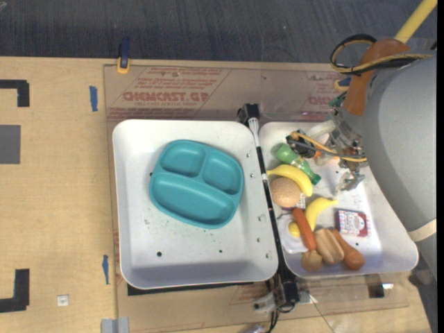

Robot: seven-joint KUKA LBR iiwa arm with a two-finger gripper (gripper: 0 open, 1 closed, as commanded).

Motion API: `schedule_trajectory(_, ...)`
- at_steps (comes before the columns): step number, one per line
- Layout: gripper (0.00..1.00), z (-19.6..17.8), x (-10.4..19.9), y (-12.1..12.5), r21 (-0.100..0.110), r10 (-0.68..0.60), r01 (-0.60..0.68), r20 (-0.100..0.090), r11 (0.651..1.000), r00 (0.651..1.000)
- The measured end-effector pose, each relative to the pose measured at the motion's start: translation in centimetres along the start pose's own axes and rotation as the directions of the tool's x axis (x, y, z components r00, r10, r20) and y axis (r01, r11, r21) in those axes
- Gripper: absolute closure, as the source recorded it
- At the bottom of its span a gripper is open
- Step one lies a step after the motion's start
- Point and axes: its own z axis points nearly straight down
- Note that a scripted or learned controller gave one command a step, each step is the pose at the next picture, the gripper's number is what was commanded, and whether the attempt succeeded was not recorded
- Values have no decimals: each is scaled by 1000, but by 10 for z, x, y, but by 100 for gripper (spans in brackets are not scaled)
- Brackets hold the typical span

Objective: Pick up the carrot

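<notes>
The carrot (pixel 304 229) is a slim orange-red stick lying lengthwise in the right bin (pixel 395 245), between a yellow banana piece (pixel 318 210) and the bin's left wall. My gripper (pixel 348 166) hangs over the bin's upper right part, above and to the right of the carrot and well apart from it. Nothing can be seen in its grasp. The grey arm with its orange band (pixel 361 82) covers the bin's right side.
Around the carrot lie a banana (pixel 291 175), a brown round bread (pixel 284 191), a green item (pixel 297 155), a hot dog (pixel 336 248) and a red-white packet (pixel 350 222). The left bin (pixel 132 207) holds a teal divided plate (pixel 196 182).
</notes>
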Motion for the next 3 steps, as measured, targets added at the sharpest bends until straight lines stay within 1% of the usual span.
schedule_trajectory(1,100,-9,9,-4,-2,2,-2,-44,1000,999)
schedule_trajectory(2,0,-6,3,-3,9,4,-4,-14,1000,1000)
schedule_trajectory(3,100,-15,5,-4,7,4,-4,-25,1000,1000)
